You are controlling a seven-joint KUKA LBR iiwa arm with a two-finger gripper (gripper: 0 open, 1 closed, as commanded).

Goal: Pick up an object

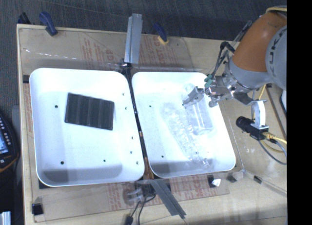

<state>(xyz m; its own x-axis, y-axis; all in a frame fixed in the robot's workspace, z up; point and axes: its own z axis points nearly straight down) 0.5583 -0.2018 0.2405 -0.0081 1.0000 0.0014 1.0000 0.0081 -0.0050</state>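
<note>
A dark grey ribbed rectangular pad [89, 111] lies flat in the left bin [44, 165], toward its upper left. A clear plastic object [187, 129], hard to make out against the white floor, stretches diagonally across the right bin [156, 168]. My gripper [202, 97] hangs over the upper right part of the right bin, just above the top end of the clear plastic. The grey arm with its orange band [256, 43] comes in from the right.
A metal divider bar [132, 38] stands at the back between the bins. Blue clamps [48, 24] hold the board's far edge. Cables and a black fitting [251, 126] lie to the right of the right bin.
</note>
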